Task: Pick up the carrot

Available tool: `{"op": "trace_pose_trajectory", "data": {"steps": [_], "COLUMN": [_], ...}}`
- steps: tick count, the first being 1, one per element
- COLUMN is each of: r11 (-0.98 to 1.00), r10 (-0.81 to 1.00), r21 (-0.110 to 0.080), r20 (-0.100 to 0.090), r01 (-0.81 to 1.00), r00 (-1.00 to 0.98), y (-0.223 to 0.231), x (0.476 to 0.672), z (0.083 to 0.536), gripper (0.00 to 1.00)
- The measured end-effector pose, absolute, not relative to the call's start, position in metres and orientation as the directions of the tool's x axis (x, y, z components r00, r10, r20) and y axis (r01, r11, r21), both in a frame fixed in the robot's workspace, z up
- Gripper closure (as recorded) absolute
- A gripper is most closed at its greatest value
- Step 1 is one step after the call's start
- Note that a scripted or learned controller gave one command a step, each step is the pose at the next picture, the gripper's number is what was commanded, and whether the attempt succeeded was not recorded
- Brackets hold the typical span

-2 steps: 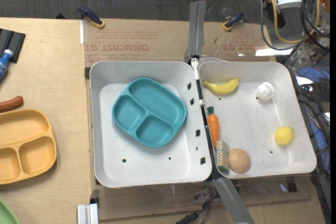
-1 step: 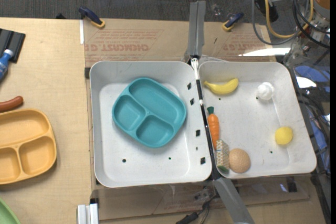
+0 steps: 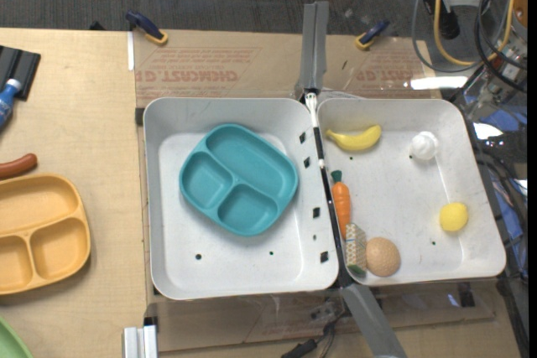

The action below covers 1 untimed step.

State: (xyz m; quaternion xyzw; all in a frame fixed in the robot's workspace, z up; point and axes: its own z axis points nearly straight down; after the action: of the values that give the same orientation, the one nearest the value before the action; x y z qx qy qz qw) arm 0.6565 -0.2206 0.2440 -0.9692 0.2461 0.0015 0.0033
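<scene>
Green sliver (image 3: 6, 346) at bottom-left corner, cut off, can't identify. Yellow divided tray (image 3: 38, 235) on the worktop (image 3: 75, 88), left part out of frame. Reddish sausage-like item (image 3: 17, 166) just above it, also cut. Blue-tipped pen or marker (image 3: 7, 101) at the left edge, partly visible.

Left bin (image 3: 155, 205) holds a teal divided plate (image 3: 239, 179), roughly centred, nothing on it.

Carrot (image 3: 341, 204) is in the right bin (image 3: 485, 205), lying along that bin's left wall, right beside the divider between the bins, green top pointing toward the banana (image 3: 354, 137). Its thin end meets or nearly meets a speckled, mesh-like item (image 3: 356, 246); can't tell if they touch. Tan egg-shaped ball (image 3: 383, 256) sits just beside that. White object (image 3: 424, 146) and yellow lemon-like ball (image 3: 453, 217) are well apart from the carrot.

Pincer state: cannot tell.

Risks, as judgement:
- Carrot hugs the wall, so a finger coming down on that side could strike the rim or wall and miss.
- A grasp low on the carrot could catch the speckled item.
- Tapered, smooth shape could slip out of a squeeze.

Hard to read: what the speckled item is, what the white object is, and the cable clutter (image 3: 503, 21) at upper right.
</scene>
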Motion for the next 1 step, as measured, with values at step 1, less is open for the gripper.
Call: {"op": "trace_pose_trajectory", "data": {"steps": [1], "r11": [-0.953], "r10": [-0.302], "r21": [-0.006], "r20": [-0.002], "r01": [-0.302], "r00": [0.953], "y": [-0.2121], "x": [0.6592], "z": [0.2042], "gripper": [1.0]}}
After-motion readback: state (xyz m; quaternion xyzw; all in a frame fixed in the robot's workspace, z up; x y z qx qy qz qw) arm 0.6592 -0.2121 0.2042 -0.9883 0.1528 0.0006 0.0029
